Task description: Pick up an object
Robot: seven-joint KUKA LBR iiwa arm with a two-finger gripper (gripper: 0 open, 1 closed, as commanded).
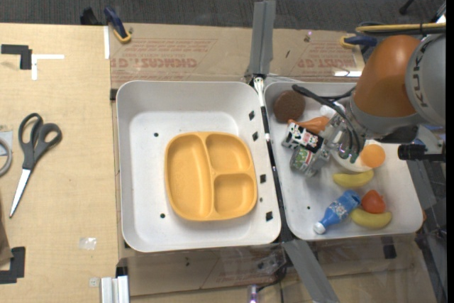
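- Progress so far: nothing looks lifted yet. The arm (386, 81) comes in from the right edge and the gripper (342, 140) sits low in the right bin (411, 216), right-center of the frame, among the objects.
- Can't honestly tell if the end effector is spread or pinching anything; it's a dark tangle of metal and cable from this angle. So I'd call the grasp not confirmed, and the lift is all still to do.
- Likeliest target, just my guess: the black-and-white carton (301, 136), lying tilted just left of the gripper, or the greenish can (306, 160) right below it. Both look touching or nearly so.
- Other stuff in that bin: a brown, rough-looking round thing (289, 105) toward the top, an orange ball (373, 155), two smooth curved bananas (353, 179) (371, 220), a red tomato-ish thing (374, 201), and a blue bottle (338, 211) with a white cap lying on its side near the bottom.
- Left bin (135, 174) in the middle of the frame holds a yellow divided plate (211, 175), smooth plastic, three compartments, rounded corners.
- Bins themselves are glossy white, shallow, rounded edges. Scissors (30, 152) lie on the bench at far left, well apart from everything.
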